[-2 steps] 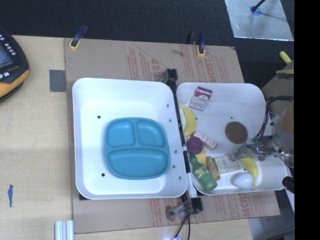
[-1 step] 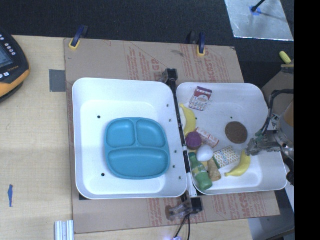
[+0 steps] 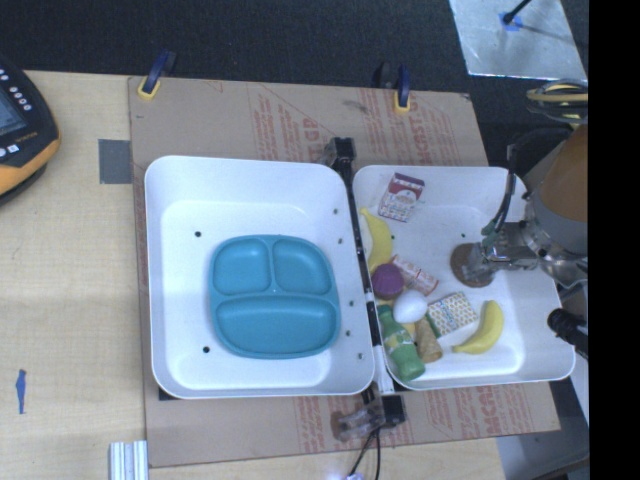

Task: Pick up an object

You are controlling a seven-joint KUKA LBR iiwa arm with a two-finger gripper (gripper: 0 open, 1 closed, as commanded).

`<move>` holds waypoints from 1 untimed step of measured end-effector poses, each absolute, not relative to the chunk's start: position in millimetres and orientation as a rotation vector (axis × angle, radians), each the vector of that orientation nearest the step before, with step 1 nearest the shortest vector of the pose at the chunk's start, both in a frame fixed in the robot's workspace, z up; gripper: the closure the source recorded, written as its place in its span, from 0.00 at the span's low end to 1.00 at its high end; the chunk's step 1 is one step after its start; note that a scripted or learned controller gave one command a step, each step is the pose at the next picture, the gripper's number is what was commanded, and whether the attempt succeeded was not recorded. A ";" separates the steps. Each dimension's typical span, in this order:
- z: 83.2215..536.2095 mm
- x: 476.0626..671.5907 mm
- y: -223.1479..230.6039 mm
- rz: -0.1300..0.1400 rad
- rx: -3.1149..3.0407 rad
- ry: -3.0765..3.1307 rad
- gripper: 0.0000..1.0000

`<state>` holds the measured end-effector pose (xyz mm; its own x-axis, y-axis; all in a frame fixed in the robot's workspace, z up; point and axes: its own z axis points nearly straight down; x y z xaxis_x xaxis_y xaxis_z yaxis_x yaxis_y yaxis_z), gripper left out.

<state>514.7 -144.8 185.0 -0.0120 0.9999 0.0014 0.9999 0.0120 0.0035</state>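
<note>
The right bin (image 3: 500, 368) holds several small items. Along its left side lie a yellow banana (image 3: 377, 236), a purple ball (image 3: 387, 281), a white egg (image 3: 409, 308) and a green bottle (image 3: 403, 353). A red and white packet (image 3: 402, 196) sits at the back, and a pink wrapped bar (image 3: 416, 275) lies mid-bin. A patterned box (image 3: 452, 313) and a second banana (image 3: 481, 330) are near the front. My gripper (image 3: 473, 265) hangs low over the bin's bare middle right, apart from the patterned box and above it in the view. Nothing shows in it.
The left bin (image 3: 170, 208) holds a blue divided plate (image 3: 273, 295). Both bins rest on a cardboard sheet (image 3: 300, 118) clipped at the back. A yellow and black pendant (image 3: 20, 128) lies at the far left of the bench.
</note>
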 end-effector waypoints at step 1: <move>181.5 512.1 -149.0 -0.003 2.218 2.229 0.00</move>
